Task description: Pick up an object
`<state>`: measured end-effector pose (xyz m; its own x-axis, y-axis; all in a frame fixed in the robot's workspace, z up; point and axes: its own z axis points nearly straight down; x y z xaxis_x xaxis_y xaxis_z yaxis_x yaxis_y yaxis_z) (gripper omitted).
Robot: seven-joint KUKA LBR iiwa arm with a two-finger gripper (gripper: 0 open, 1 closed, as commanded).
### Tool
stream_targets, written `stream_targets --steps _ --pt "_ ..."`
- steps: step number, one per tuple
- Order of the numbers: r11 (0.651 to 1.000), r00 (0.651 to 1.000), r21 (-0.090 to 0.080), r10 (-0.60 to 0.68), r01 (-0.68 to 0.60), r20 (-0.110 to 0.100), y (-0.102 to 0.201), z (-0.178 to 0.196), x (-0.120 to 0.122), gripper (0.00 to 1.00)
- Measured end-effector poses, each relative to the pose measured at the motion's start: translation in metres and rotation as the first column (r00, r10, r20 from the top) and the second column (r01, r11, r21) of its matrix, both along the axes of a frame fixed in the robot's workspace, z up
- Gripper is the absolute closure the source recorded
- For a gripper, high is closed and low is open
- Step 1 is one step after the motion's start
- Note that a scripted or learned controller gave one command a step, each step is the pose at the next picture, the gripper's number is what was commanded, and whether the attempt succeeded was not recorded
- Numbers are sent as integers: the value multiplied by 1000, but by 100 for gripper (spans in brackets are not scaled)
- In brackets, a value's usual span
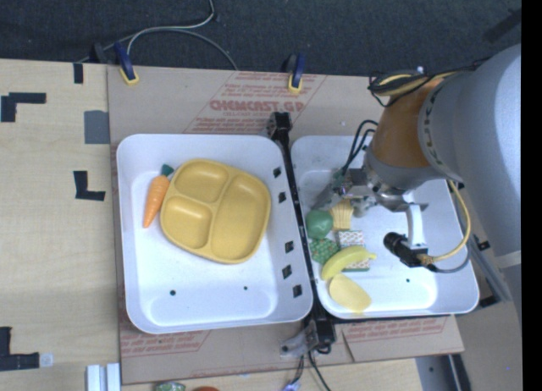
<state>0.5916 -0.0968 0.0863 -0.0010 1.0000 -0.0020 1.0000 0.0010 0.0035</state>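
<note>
My gripper (345,196) reaches down into the right bin (440,283), over a small cluster of toy food at the bin's left side. Under and beside it lie a pale yellow corn piece (342,214), a green round piece (319,223), a green leafy piece (324,250), a white cracker-like piece (351,237), a yellow banana (345,261) and a yellow lemon (349,294). The arm's grey body and orange band (402,131) cover the bin's upper right.
The left bin (140,296) holds a yellow divided plate (215,210) and an orange carrot (154,198) at the plate's left. A black divider clip (280,125) sits between the bins. Cables run along the right bin's right side.
</note>
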Motion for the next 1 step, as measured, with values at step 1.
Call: stream_targets --steps 1 --pt "1000 1000 -1 1 -1 -1 0 9 0 100"
